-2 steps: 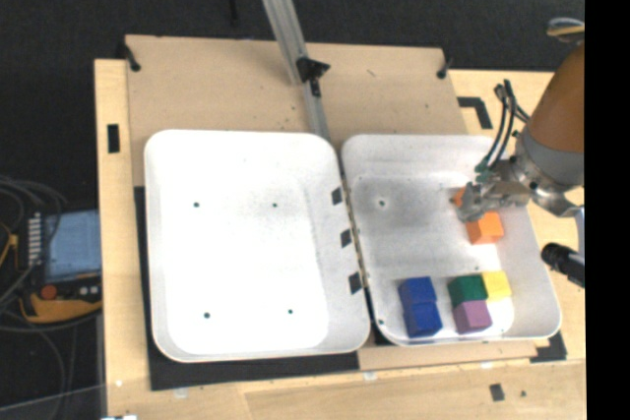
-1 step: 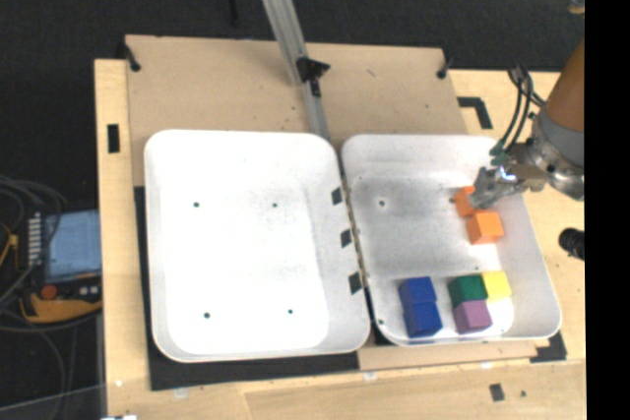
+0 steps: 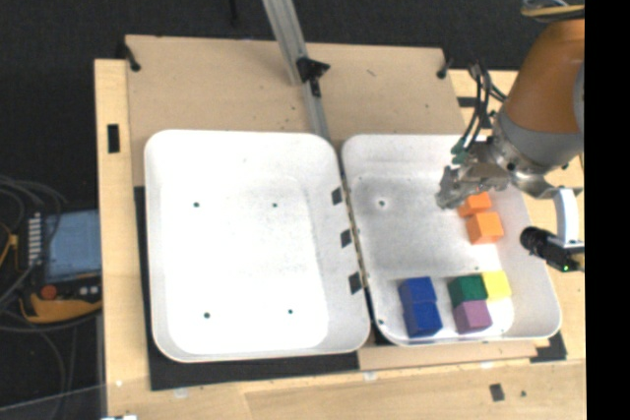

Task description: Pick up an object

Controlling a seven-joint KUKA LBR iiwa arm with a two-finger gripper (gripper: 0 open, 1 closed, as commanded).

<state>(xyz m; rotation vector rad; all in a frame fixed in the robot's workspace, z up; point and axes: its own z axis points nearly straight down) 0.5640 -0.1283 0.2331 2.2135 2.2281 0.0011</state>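
My gripper (image 3: 459,190) hangs over the upper right part of the right bin (image 3: 394,241), coming in from the right. An orange block (image 3: 478,204) lies just to its right, touching or partly under it. A second orange block (image 3: 485,228) sits right below the first. Along the bin's front edge lie two blue blocks (image 3: 420,305), a green block (image 3: 469,289), a yellow block (image 3: 497,285) and a purple block (image 3: 473,315). I see nothing lifted off the bin floor.
The left bin (image 3: 246,241) stands beside the right one, joined by black clips at the middle. A slanted metal rail (image 3: 285,15) rises behind the bins. A blue box with cables (image 3: 59,251) sits off the bench's left side.
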